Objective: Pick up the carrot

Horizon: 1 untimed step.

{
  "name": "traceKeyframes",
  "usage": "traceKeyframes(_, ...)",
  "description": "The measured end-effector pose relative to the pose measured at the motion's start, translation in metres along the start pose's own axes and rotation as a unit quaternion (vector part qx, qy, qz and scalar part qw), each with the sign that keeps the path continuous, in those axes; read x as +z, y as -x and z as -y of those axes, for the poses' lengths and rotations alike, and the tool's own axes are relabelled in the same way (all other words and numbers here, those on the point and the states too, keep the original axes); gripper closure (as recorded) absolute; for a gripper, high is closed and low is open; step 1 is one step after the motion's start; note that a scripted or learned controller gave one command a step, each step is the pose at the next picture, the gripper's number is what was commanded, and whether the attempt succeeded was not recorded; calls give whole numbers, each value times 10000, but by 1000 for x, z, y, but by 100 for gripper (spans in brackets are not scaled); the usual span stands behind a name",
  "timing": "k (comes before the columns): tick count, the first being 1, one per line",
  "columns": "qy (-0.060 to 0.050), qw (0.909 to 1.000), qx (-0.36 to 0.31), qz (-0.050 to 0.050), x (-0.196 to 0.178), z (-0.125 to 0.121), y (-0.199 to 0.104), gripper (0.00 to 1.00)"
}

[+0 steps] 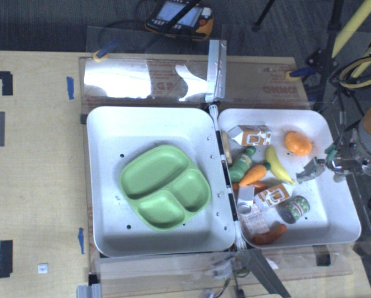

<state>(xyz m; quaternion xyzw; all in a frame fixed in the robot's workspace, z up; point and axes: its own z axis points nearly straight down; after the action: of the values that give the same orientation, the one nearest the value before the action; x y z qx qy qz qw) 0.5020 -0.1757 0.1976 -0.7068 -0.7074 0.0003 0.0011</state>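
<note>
**Gripper at the right bin's edge, carrot untouched**

Look at the right bin (pixel 343 219): your gripper (pixel 314 168) sits over its right side, reaching in from the right. Its fingers look slightly parted, but the view there is small and blurred, so you cannot tell how far open they are. Nothing shows between them, and they touch none of the items as far as you can see.

The carrot (pixel 254 175) lies near the bin's left side, tilted, well apart from the gripper. A green bottle (pixel 241 164) lies just beside it on the left, and a banana (pixel 278 165) lies between the carrot and the gripper. An orange (pixel 297 143) sits above the banana, near the gripper. A can (pixel 294 208) rests lower down.

In the left bin (pixel 110 132) you have a green tray (pixel 165 187).
</note>
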Motion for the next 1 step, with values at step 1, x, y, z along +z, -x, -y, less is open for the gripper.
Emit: traceKeyframes(1,19,9976,-691,11,62,-75,-52,0)
